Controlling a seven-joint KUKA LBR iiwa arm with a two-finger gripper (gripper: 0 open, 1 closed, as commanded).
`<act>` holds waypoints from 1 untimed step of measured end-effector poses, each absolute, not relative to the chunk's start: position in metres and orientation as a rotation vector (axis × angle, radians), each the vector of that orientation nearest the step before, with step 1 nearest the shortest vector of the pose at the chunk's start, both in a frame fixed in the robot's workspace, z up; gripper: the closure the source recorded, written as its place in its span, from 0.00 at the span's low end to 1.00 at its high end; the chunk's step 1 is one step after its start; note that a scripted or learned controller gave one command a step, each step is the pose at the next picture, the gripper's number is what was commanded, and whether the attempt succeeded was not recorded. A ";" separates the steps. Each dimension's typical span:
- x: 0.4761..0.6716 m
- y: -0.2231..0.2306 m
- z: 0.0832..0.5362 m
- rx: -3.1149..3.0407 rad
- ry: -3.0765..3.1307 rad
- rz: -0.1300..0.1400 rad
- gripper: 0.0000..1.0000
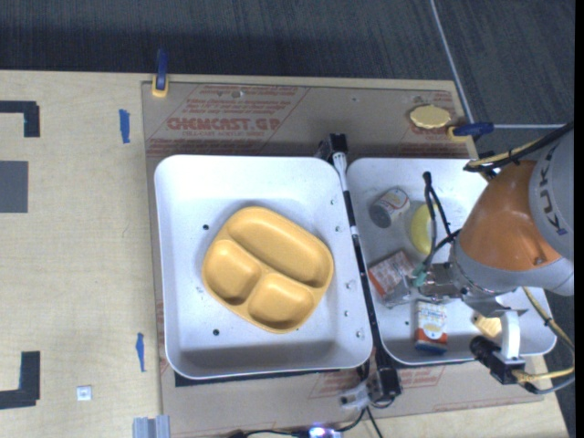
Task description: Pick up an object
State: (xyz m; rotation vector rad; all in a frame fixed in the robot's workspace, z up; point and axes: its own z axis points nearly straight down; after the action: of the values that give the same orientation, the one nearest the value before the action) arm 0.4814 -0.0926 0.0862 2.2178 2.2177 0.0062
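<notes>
In the right bin [538, 340] lie a small grey can [389, 205], a yellow rounded object [420, 229], a crinkled red and white packet [391, 275] and a small white carton with orange and blue print [430, 326]. My gripper [436, 283] hangs low over the middle of this bin, between the packet and the carton and just below the yellow object. The grey wrist and orange band [506, 226] rise to its right and hide part of the bin floor. I see nothing lifted off the floor.
The left bin [173, 245] holds a large yellow three-compartment tray [266, 267]. A black divider [351, 235] runs between the bins. Black cables [431, 203] loop above the gripper. A yellow disc [430, 117] lies on the cardboard behind the right bin.
</notes>
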 end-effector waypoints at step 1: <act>0.481 -0.092 0.086 2.218 2.216 0.006 0.00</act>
State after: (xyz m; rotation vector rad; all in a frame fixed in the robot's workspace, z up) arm 0.4814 -0.0921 0.0862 2.2180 2.2165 0.0063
